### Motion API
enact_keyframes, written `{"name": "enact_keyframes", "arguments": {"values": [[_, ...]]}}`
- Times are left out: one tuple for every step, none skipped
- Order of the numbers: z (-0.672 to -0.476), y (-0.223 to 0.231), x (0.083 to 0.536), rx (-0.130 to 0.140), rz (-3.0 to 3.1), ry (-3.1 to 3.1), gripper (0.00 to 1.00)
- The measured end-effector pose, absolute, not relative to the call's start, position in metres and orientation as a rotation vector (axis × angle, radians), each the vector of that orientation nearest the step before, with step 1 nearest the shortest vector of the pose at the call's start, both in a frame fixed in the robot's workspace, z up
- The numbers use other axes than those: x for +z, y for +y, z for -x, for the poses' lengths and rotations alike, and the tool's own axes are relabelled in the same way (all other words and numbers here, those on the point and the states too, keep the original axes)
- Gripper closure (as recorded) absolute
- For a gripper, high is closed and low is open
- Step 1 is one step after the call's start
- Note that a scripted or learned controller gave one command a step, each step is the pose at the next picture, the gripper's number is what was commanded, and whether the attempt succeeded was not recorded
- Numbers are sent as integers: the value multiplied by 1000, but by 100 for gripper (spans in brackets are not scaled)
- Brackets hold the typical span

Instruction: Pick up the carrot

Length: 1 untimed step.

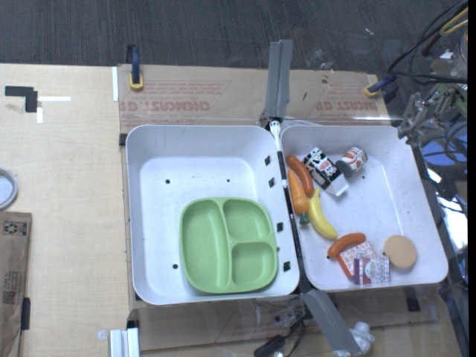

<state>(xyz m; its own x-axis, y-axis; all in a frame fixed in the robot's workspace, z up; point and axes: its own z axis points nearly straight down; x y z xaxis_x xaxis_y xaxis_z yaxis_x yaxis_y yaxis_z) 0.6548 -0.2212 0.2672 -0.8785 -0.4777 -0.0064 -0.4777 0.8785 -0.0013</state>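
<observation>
The carrot [298, 196] is orange with a small green end and lies along the left wall of the right bin [416, 199]. A red-orange sausage [301, 172] rests against its far end. A yellow banana [321, 216] touches its right side near the green end.
The right bin also holds a black-and-white carton [324, 166], a small can [354, 158], a second sausage [346, 244], a patterned packet [365, 265] and a tan round disc [401, 251]. A green divided plate [195, 253] sits in the left bin [160, 162]. Cables and metal fittings [431, 110] crowd the far right.
</observation>
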Motion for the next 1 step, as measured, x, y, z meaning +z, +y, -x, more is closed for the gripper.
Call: {"name": "enact_keyframes", "arguments": {"values": [[-661,-221,278,1,915,3000,100]]}}
